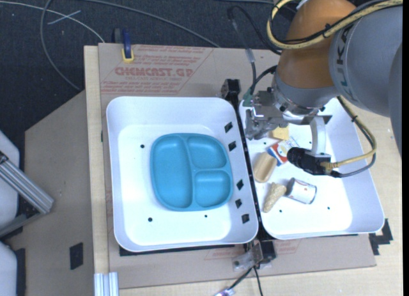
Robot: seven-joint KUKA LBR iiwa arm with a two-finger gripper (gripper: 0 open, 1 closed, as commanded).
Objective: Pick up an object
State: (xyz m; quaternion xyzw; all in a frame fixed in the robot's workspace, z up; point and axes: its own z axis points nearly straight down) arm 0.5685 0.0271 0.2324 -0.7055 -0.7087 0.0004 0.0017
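Observation:
The right bin holds several small objects. A tan oblong piece lies near the bin's left wall, and a second tan, bumpy piece sits below it. A white cylinder with a dark end lies beside that second piece. A small red, white and blue item and a yellow piece sit just under the wrist. My gripper hangs over the right bin's upper left corner, right above those small items. The arm's orange band hides the back of that bin.
The left bin holds a blue divided plate. A ridge with black clips separates the bins. A black and yellow cable loops from the wrist over the right bin. Cardboard lies behind the bins.

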